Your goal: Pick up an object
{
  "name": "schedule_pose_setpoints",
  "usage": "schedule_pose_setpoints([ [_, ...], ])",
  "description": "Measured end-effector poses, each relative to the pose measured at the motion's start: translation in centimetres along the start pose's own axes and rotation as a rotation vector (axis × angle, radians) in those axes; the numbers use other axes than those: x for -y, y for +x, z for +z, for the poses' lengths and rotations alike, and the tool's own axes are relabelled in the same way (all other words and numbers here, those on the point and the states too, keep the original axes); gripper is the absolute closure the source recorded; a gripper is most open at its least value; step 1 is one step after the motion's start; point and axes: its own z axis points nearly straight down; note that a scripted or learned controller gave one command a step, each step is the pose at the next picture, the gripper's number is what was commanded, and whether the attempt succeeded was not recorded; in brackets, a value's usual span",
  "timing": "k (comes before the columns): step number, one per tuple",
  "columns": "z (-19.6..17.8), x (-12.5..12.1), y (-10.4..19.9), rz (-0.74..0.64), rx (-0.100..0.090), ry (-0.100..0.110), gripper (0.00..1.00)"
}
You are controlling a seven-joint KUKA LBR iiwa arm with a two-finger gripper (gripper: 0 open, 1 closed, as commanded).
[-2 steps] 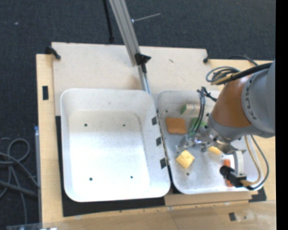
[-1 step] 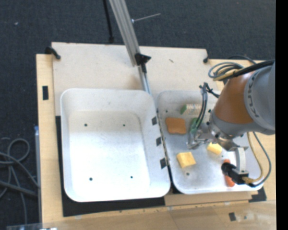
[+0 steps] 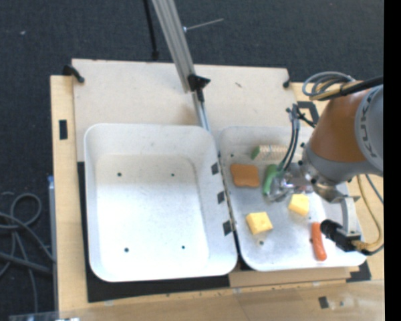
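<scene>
The green piece point(image 3: 271, 177) lies near the middle of the right bin point(image 3: 254, 263), and the tool point(image 3: 281, 187) sits right at its lower end, touching or nearly so, which suggests this is the object the arm point(image 3: 341, 139) has come for. Whether the tool is open, closed or gripping the piece I cannot tell, since the metal parts blur together there. The arm reaches in over the bin's right edge and hangs low over the middle, probably because most of the loose items are gathered there. Just left of the green piece, toward the bin's left edge, is an orange-brown block point(image 3: 244, 175). A yellow cube point(image 3: 258, 223) rests nearer the front edge, and a second yellow piece point(image 3: 299, 205) lies just right of the tool. A pale roll with a green tip point(image 3: 269, 152) sits by the back edge, and an orange stick point(image 3: 318, 241) lies toward the front right corner. The left bin point(image 3: 154, 199) shows only its white floor with a few dark specks. Both bins stand side by side on the surface point(image 3: 134, 92), and a metal post point(image 3: 177, 39) rises from behind them.
</scene>
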Motion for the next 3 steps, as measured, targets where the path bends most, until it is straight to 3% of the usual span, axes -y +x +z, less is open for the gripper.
schedule_pose_setpoints([
  [2,-11.1,-1.0,-0.4,-0.004,0.001,-0.003,1.0],
  [3,-12.9,-1.1,-0.5,-0.006,0.0,0.003,1.0],
])
